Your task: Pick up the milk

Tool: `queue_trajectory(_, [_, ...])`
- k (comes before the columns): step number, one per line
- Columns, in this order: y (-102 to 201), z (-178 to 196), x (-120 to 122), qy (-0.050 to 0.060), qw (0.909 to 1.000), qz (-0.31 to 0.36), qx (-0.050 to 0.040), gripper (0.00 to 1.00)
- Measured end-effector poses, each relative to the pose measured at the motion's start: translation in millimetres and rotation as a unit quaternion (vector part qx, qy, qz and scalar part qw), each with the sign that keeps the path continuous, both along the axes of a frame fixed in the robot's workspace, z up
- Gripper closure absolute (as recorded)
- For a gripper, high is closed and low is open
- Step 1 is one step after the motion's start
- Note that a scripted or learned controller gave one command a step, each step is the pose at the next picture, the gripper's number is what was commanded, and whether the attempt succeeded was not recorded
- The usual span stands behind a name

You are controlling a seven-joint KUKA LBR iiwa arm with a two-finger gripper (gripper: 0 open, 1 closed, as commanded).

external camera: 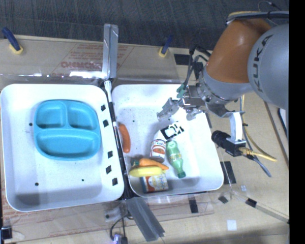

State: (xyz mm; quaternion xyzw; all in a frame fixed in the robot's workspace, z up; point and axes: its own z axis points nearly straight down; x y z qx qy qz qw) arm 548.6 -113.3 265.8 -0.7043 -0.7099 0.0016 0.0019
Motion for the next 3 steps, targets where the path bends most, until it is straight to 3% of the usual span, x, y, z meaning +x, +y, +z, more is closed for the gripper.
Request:
queue_trajectory(1, [-8.9,-135.5,37.2,-0.002,0.9987,0.051,-0.0007,0.00])
queue_trajectory(2, [-54.5,-173.9,25.1,-0.002,0.9975,0.070,0.0002,0.00])
queue_trajectory(3, [-82.2,-173.4,-1.9,-0.003,0.9892,0.147,0.0003,0.00])
